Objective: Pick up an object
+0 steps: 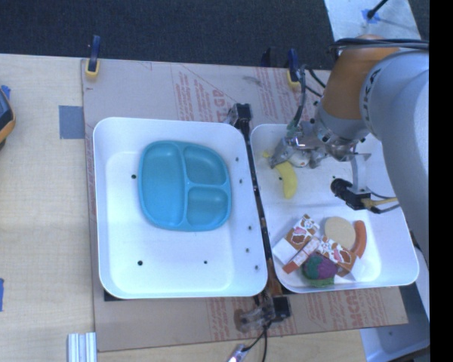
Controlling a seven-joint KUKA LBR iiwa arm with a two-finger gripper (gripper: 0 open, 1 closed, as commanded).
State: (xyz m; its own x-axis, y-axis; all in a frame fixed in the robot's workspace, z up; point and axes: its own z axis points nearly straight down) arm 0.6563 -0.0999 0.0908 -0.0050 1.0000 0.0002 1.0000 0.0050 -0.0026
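- Hovering low at the far edge of the right white bin (392,274), the metal two-finger gripper (296,154) sits just beside the small yellow banana-shaped toy (287,180); its finger spacing cannot be told.
- Risk: closing off-centre may nudge the curved banana toward the bin's left wall instead of seizing it.
- Clustered toy foods (325,251) lie at the near edge, well apart.

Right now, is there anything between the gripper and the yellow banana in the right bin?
Nothing visible. The gripper sits at the top end of the yellow banana in the right white bin; the pile of toy food lies lower, apart.
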